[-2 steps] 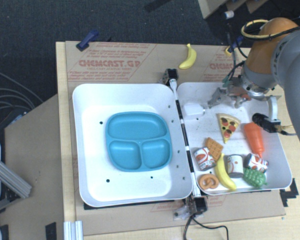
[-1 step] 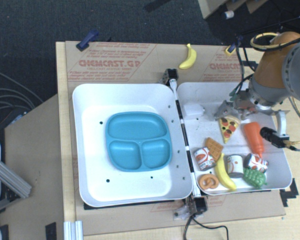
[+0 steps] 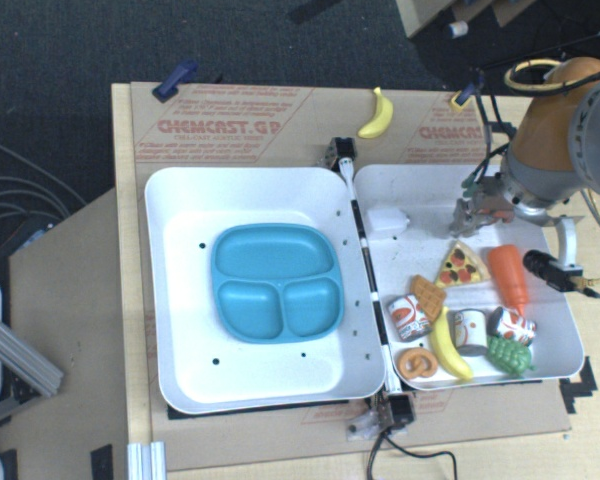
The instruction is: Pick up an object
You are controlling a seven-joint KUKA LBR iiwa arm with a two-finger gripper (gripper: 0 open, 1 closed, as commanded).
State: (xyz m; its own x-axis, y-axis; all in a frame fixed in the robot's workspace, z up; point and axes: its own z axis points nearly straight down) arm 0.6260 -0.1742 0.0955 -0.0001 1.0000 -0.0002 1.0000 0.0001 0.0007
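On the table, the right bin (image 3: pixel 555 363) was seen crowded, so the hand (image 3: pixel 472 218), its state impossible to tell, poised above the pizza slice (image 3: pixel 464 266), could be jammed against neighbouring toys.

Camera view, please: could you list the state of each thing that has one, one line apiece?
Gripper: low in the right bin, above the pizza slice.
Blue tray: flat in the left bin, compartments bare.
Carrot: lying in the right bin.
Banana in the right bin: lying among the other toys.
Banana on the bench: lying behind the bins.
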